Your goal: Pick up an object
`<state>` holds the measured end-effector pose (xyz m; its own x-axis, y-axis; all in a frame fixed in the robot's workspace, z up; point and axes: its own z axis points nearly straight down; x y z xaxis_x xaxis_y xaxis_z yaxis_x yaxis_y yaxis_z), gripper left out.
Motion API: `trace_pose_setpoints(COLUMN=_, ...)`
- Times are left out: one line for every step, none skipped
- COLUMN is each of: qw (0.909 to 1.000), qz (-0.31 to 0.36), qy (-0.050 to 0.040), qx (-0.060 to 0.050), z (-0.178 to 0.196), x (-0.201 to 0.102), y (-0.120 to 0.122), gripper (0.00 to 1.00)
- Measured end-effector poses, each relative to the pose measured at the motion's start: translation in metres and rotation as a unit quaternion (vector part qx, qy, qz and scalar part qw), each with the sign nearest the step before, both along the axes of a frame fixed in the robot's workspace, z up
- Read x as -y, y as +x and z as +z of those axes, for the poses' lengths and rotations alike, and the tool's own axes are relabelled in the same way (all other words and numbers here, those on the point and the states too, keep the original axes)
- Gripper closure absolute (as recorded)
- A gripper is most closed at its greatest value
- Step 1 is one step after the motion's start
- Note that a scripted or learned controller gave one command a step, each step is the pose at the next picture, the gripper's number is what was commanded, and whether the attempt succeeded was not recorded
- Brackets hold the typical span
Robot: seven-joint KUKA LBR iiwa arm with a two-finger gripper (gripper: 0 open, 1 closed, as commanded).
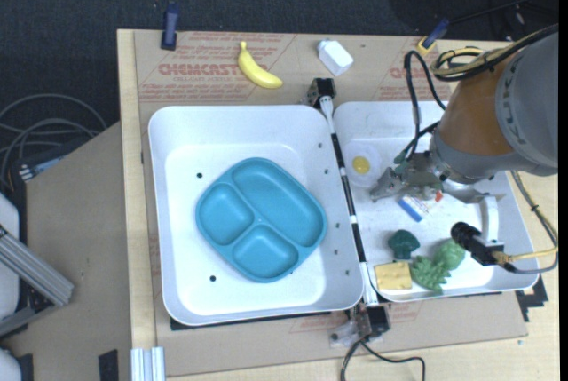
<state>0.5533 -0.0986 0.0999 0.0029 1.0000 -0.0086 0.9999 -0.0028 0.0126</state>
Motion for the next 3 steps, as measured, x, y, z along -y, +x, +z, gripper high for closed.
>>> trace_pose_setpoints(qw=1.0, qz=0.001, qy=0.0009, qx=0.002, z=-0.011, x=0.005, y=-0.043, gripper=0.0)
trace_pose_setpoints(qw=1.0, qz=0.001, qy=0.005, qx=-0.008, z=-0.016, x=0.006, y=-0.075, gripper=0.0)
trace_pose_setpoints(qw=1.0, qz=0.001, qy=0.0045, qx=-0.005, z=-0.005, x=0.006, y=-0.074, gripper=1.0)
